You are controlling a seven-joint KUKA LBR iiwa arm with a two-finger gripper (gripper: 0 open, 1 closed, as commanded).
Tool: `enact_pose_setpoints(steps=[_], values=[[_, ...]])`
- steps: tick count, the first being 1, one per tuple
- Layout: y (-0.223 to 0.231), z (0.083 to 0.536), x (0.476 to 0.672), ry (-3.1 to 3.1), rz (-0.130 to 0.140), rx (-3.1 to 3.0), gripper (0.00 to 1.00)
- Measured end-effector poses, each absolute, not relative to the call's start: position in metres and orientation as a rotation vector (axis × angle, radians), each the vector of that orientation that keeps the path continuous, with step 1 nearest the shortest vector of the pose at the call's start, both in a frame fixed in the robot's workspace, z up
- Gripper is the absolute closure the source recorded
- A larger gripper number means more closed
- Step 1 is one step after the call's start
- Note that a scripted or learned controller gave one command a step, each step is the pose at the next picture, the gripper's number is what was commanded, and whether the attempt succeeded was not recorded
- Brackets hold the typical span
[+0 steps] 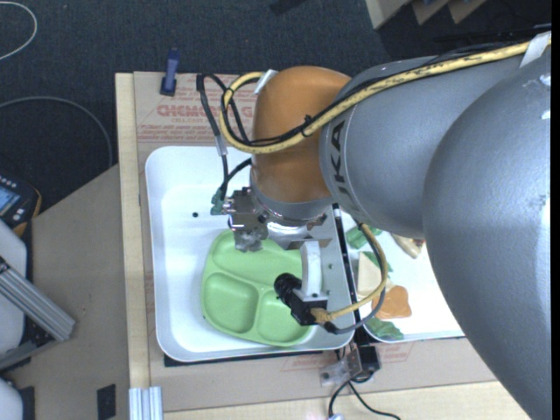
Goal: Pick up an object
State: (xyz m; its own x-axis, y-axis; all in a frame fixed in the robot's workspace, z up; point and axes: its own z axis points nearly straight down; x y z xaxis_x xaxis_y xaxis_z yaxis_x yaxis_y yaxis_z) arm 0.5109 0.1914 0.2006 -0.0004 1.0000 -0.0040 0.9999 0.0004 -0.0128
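A light green divided tray (238, 297) lies in the left white bin (175, 234), toward its front right. The arm reaches in from the right and its wrist hangs directly over the back part of the green tray. The gripper (249, 234) is low over the tray's back edge, mostly hidden under the wrist. An orange piece (395, 303) and a green-and-white thing (385, 329) lie in the right bin (437, 322), partly hidden by the arm.
The left bin's back and left floor shows bare white, with a small dark speck (194, 216). A blue clip (170, 72) sits on the cardboard behind the bins. The arm's bulk covers most of the right bin.
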Motion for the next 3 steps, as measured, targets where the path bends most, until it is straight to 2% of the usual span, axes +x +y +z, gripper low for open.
enact_pose_setpoints(steps=[1, 2, 3], values=[[0.191, 0.220, 0.512, -2.218, -0.001, -2.224, 1.00], [0.189, 0.361, 0.532, -2.229, -0.026, -2.226, 1.00], [0.180, 0.265, 0.475, -2.216, 0.017, -2.218, 1.00]])
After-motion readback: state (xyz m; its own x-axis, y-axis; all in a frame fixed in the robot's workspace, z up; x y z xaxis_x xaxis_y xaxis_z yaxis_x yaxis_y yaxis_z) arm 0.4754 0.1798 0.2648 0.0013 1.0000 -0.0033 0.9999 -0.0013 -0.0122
